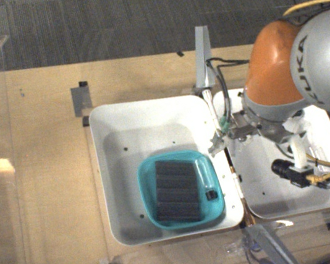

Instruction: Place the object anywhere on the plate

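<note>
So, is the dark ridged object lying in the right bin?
No, the dark ridged object lies on the teal plate inside the left bin.

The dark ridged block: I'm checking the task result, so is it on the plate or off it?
On it. The dark ridged block lies flat inside the teal plate in the left bin.

From my remote seat, the only lettering I could read was "KUKA", printed in dark capitals running vertically on the grey arm (323,64) beside its orange band (273,66); nothing else carried legible text
</note>
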Controlling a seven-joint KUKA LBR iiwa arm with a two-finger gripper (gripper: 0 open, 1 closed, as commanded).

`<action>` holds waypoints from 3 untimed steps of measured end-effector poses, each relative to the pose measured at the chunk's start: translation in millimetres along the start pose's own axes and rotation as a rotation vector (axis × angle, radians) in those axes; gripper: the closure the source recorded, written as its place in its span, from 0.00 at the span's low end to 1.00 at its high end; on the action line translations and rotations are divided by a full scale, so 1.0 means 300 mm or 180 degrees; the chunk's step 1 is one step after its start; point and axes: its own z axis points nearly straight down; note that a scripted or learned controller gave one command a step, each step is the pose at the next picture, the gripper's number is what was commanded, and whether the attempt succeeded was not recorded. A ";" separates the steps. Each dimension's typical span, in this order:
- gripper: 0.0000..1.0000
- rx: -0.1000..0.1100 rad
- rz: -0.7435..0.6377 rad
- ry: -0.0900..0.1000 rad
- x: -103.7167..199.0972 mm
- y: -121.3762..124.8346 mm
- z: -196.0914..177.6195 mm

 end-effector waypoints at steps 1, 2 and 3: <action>0.00 -0.0019 -0.0039 -0.0006 -0.074 -0.177 -0.440; 0.00 -0.0030 -0.0028 -0.0023 -0.512 -0.215 -0.785; 1.00 -0.0057 -0.0060 -0.0041 -0.509 -0.206 -0.825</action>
